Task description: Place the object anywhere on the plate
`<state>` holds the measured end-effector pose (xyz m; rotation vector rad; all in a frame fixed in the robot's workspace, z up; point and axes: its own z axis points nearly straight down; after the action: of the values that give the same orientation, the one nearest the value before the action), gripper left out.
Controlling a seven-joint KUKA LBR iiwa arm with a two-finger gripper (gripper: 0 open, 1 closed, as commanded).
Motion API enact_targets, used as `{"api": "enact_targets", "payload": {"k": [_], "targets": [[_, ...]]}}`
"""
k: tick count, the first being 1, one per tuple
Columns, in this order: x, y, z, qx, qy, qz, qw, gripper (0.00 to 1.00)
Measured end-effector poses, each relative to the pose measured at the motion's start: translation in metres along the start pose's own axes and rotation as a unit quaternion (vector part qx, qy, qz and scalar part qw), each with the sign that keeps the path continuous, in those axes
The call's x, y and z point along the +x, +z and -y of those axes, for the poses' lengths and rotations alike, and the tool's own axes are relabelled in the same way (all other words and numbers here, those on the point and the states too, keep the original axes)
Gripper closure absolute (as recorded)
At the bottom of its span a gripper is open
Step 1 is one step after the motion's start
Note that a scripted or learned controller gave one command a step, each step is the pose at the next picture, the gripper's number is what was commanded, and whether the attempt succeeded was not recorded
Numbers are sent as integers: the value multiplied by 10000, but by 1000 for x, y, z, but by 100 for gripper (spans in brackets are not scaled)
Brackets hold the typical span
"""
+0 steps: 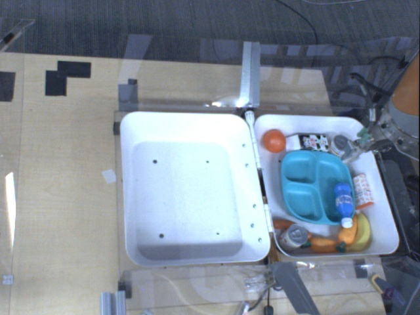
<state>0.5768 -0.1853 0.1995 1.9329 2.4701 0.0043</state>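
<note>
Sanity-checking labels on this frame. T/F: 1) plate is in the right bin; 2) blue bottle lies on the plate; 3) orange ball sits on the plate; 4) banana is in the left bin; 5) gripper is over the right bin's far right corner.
1) The plate is in the right bin: true.
2) The blue bottle lies on the plate: true.
3) The orange ball sits on the plate: false, it lies beside it on the bin floor.
4) The banana is in the left bin: false, right bin.
5) The gripper is over the right bin's far right corner: true.

Plate [303, 176] — glossy blue plastic; bins [184, 182] — smooth white plastic.
</note>
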Motion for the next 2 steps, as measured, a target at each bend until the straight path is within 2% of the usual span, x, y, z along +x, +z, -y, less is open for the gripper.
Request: {"api": "enact_targets", "payload": {"k": [1, 2], "targets": [[0, 0, 0, 0, 0, 0, 10000, 0], [64, -25, 42, 2, 467, -1, 9989, 0]]}}
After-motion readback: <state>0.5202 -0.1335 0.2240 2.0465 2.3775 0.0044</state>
